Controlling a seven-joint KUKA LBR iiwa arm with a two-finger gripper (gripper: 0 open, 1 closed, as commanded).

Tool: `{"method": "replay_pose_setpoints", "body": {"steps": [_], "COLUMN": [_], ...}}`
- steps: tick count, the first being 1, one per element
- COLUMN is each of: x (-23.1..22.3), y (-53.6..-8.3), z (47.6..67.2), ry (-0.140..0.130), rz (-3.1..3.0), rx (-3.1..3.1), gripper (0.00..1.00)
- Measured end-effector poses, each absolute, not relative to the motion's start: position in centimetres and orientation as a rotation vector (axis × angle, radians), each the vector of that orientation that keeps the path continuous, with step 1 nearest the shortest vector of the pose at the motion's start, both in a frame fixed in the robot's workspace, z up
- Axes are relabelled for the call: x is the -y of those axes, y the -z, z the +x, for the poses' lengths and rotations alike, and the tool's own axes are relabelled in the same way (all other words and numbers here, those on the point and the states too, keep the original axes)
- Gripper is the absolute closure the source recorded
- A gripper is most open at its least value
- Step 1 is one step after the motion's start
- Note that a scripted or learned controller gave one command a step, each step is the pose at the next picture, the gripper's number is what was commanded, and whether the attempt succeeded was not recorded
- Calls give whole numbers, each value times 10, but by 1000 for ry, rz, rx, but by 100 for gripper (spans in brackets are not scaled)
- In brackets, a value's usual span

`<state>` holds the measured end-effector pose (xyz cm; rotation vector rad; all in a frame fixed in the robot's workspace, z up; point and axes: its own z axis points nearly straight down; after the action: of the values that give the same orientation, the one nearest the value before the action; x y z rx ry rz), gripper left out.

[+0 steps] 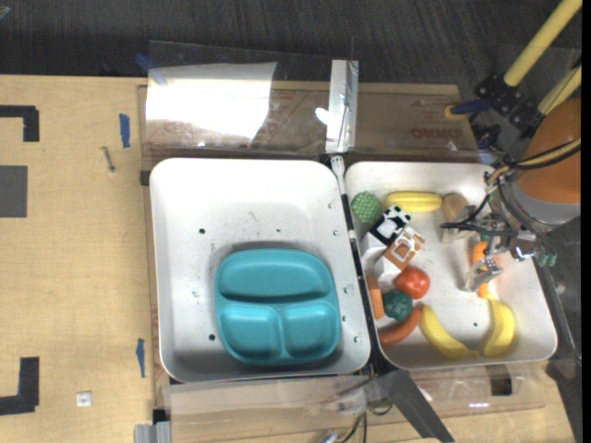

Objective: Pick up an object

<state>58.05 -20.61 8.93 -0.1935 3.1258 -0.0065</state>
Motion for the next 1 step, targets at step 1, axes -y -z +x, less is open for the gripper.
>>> {"method": "replay_pose_setpoints", "body": {"steps": [1], "x": [208], "y": [-89], "z": [543], "ry": [2], "rz": [14], "rx": [-3130], "gripper": [0]}}
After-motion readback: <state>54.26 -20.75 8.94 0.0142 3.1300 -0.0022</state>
